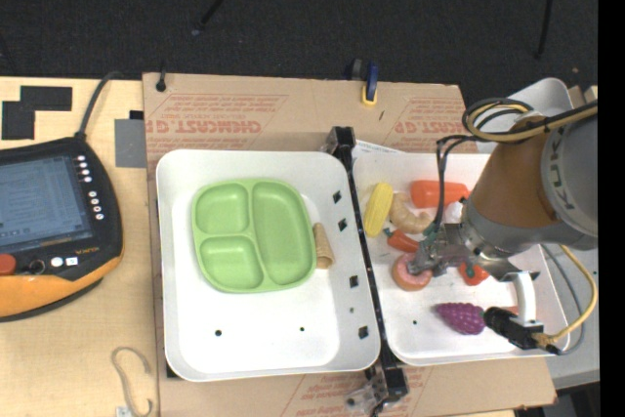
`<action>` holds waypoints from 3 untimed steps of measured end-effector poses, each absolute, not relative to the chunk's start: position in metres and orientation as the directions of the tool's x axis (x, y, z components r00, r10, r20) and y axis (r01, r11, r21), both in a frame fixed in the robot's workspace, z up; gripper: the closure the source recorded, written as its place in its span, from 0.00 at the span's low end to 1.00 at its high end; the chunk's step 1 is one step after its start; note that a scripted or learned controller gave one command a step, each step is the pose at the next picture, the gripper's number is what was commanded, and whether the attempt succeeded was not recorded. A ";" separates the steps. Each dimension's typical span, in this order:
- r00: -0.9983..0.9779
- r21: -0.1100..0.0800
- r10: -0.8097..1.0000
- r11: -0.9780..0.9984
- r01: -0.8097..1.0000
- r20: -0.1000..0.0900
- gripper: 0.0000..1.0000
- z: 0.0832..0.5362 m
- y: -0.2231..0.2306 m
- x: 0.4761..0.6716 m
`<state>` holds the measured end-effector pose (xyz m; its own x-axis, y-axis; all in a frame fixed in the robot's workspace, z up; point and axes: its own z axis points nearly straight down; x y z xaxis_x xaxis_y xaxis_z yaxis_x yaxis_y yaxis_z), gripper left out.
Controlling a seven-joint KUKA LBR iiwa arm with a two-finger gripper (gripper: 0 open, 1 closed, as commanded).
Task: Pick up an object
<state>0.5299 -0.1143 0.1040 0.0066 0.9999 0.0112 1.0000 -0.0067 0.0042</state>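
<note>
The right bin [547, 308] holds several toy foods. A yellow corn cob [378, 208] lies at its left. An orange piece [431, 192] sits behind, with a pale beige piece [414, 220] and a red-orange carrot-like piece [399, 238] near it. A pink round piece [410, 276] lies mid-bin, and purple grapes [460, 317] lie toward the front. A small red piece [476, 273] peeks out beside the wrist. My gripper [430, 259] hangs low over the middle of this bin, right at the upper edge of the pink round piece. The wrist hides part of the bin floor.
The left bin [195, 327] carries a green divided plate [252, 235] with a small brown cylinder [323, 246] at its right edge. A black divider [356, 249] runs between the bins. A tablet pendant [49, 220] lies on the bench at far left.
</note>
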 end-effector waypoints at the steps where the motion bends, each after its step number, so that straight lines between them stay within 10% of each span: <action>1: 0.000 0.000 1.000 0.000 1.000 0.000 1.00 0.154 -0.107 0.524; 3: 0.001 0.000 1.000 -0.001 1.000 0.000 1.00 0.229 -0.110 0.535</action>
<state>0.5347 -0.1099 0.2287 0.0007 1.0000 0.0003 1.0000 -0.0007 0.0000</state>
